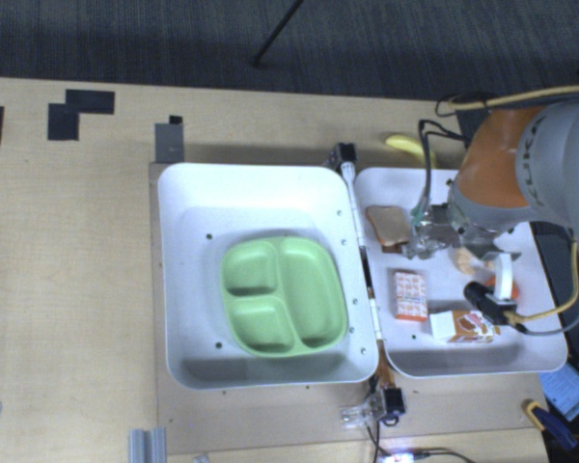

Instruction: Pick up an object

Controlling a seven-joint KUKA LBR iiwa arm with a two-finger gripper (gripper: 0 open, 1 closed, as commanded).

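Observation:
My gripper (423,242) hangs low in the right bin (521,360), near its middle, under the grey arm with the orange band. Just left of it lies a brown flat object (387,224), close to or touching the fingertips. A small red and white box (409,294) lies below the gripper, apart from it. Another white and orange packet (461,325) sits near the bin's front right. A pale item (465,258) is partly hidden under the wrist.
The left bin (188,210) holds a green sectioned plate (283,294). A yellow object (403,144) lies on the bench behind the right bin. Cables run over the right bin's right side and front edge.

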